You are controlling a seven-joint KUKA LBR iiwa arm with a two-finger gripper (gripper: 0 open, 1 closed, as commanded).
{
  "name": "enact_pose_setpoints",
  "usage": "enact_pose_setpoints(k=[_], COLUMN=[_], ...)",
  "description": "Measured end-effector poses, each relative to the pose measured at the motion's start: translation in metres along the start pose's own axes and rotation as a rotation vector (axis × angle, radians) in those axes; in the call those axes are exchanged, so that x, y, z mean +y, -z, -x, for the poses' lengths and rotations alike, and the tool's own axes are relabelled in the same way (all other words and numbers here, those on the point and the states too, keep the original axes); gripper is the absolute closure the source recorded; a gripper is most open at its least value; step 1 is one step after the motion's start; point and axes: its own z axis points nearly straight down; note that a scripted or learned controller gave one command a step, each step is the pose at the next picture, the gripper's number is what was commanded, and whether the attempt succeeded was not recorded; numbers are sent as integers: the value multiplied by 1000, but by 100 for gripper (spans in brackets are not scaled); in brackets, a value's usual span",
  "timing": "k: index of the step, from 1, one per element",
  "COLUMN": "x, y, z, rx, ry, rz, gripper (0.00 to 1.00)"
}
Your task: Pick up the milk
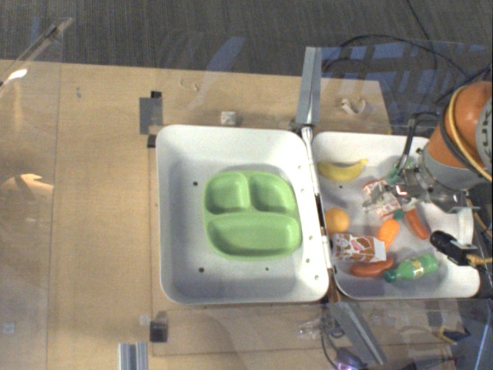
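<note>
**Two bins on a wooden bench, food toys in the right one**

The left bin [173,206] holds a green divided plate [252,213] lying flat near its middle, with three compartments. The right bin [347,146] sits just beside it, their rims nearly touching. In it, a banana [342,169] lies near the far wall. An orange [337,220] rests by the left wall. Toward the middle lie a carrot [390,230] and a crumpled wrapper [380,195]. A red sausage [370,268] and a green bottle [411,268] lie along the near wall. The wooden bench [77,206] surrounds both bins.
</note>
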Motion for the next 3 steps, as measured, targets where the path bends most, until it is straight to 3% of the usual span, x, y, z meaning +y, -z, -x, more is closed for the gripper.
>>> enact_pose_setpoints(k=[1,2,3], x=[40,44,70], y=[-28,-15,95], z=[26,26,-6], rx=[2,-5,0], ry=[16,23,87], rz=[2,14,1], gripper=[0,100,100])
